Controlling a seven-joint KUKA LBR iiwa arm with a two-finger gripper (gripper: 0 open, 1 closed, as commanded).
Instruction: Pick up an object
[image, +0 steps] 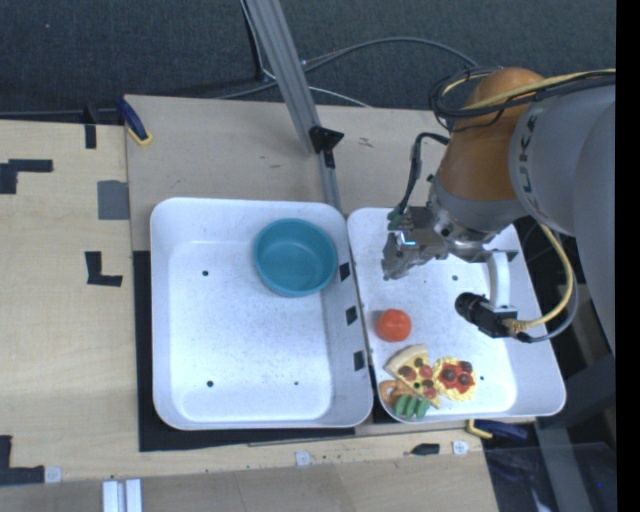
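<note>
tool (397, 262), its state impossible to tell, is poised above small round orange-red ball (393, 324); judged light, smooth, best pinched across its middle.

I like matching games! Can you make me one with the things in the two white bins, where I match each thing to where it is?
Things:
1. blue bowl
2. orange ball
3. pizza slice toy
4. hand

Places:
A. near front edge of the right bin
B. top part of the left bin
C. over the back of the right bin
D. middle of the right bin

Pairs: 1-B, 2-D, 3-A, 4-C
</note>
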